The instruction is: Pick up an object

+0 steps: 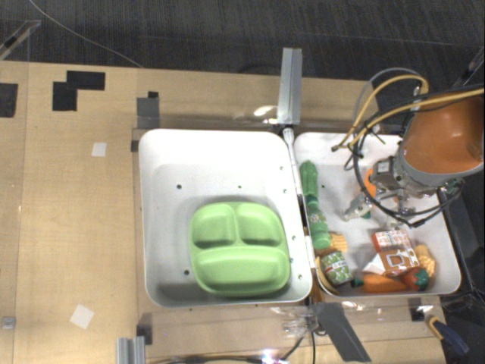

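The arm reaches over the right bin (452, 275), its gripper (362, 205) hanging low near the bin's middle; whether it is apart or together, I cannot tell. A green bottle (310, 188) lies along that bin's left wall. A carton (395, 252), carrot (385, 283) and can (334, 268) crowd its near end. A green tray (240, 247) sits in the left bin (174, 165).

One fixed overhead camera looks slantwise down on both bins (227, 146).

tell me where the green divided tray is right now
The green divided tray lies in the left bin, toward its near right corner, close to the wall shared with the right bin.
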